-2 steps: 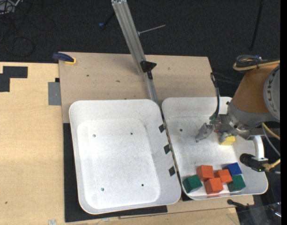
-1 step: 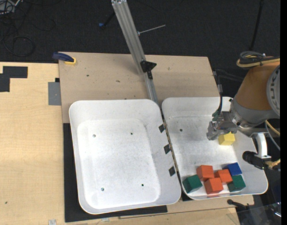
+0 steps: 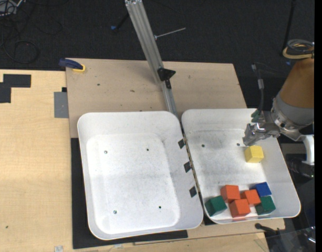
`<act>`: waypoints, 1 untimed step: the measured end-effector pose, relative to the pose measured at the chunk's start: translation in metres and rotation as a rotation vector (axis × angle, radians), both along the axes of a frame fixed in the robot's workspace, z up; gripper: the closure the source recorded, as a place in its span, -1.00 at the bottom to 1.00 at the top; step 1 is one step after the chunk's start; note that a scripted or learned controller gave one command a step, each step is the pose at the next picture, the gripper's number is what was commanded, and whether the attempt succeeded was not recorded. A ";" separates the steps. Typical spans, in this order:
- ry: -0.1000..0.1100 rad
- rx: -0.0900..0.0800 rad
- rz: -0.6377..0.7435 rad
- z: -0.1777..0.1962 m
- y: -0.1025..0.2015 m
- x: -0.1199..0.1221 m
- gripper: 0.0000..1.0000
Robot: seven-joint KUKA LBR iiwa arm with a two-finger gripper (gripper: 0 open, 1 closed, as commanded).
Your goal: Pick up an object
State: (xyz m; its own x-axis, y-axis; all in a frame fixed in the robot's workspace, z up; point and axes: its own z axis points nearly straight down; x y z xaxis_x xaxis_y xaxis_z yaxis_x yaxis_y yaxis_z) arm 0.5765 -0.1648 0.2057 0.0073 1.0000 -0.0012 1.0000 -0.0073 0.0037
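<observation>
Yellow block (image 3: 254, 154) is the likeliest target for this pick, and the relation that matters is how it is lying against the gripper (image 3: 252, 134).

Starting with the big things: two white bins are sitting side by side on the bench. The left bin (image 3: 130, 222) is lying well apart from the action. The right bin (image 3: 216, 119) is holding every loose object, and the arm (image 3: 297, 96) is reaching over its far right corner.

Within that bin a cluster is crowding the near edge: three orange blocks (image 3: 238, 198), two green blocks (image 3: 216, 205) and a blue block (image 3: 263, 188), all touching or nearly touching one another. That huddle is lying well apart from the gripper, toward the camera.

The yellow block is standing alone, away from the cluster and clear of the bin wall. It is sitting just beside the gripper, on the near side of it and a touch toward the arm's side, so in the camera view it is appearing directly under the metal tip. Being roughly cubic, it is offering no long axis to line up with.

Whether the gripper is open or closed I cannot tell at this size. Nothing is visibly sitting in its grasp, and the block is resting on the bin floor. I judge the coming move to be a short shift toward the near edge and then a descent.
</observation>
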 end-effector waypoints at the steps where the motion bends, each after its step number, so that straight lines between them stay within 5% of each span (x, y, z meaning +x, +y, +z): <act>1: 0.000 0.000 0.007 0.052 -0.001 0.001 1.00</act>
State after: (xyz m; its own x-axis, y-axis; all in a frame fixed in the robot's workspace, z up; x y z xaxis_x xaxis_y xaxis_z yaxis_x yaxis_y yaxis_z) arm 0.5774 -0.1660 0.2576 -0.0001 1.0000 -0.0011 1.0000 0.0001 0.0040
